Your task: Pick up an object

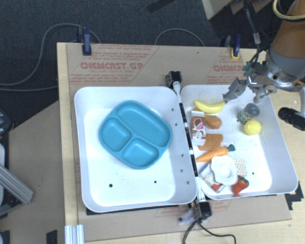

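Observation:
My gripper (246, 92) hangs over the far part of the right bin (282, 159), open, with its fingers spread and nothing between them. One finger (234, 91) reaches just above the right end of a yellow banana (209, 105). The other finger (260, 93) sits above a small dark can (245, 116), with a yellow lemon (252, 127) next to it. Along the bin's left side lie a brown nugget (212, 121), a red and white packet (198, 128), an orange-brown piece (210, 141) and a carrot (214, 154).
A white fried egg (224, 170) and a red strawberry (240, 185) lie at the right bin's near end. The left bin (91, 182) holds a blue divided plate (135, 133). The arm comes in from the upper right.

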{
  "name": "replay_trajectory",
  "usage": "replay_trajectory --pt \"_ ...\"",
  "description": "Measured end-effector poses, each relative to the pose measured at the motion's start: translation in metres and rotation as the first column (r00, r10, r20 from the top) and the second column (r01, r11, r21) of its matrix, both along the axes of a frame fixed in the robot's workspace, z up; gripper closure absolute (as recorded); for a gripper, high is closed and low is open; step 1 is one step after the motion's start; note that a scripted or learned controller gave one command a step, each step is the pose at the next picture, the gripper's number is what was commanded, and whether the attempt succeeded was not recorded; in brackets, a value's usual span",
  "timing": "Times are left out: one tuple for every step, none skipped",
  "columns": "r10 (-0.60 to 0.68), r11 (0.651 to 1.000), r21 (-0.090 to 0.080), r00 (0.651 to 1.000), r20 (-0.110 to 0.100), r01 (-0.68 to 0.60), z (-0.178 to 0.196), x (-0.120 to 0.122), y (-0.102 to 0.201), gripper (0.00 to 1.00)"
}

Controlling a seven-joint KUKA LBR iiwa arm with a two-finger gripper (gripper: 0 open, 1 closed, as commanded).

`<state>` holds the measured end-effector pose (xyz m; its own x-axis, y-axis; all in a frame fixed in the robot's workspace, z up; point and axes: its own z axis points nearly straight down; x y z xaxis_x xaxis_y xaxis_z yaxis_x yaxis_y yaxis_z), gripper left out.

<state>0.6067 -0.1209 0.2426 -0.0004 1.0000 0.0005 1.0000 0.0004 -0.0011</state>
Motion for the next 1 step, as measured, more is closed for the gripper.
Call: replay_trajectory --pt "0.003 1.000 0.000 1.000 -0.001 -0.003 -0.0906 0.0516 0.0232 0.00"
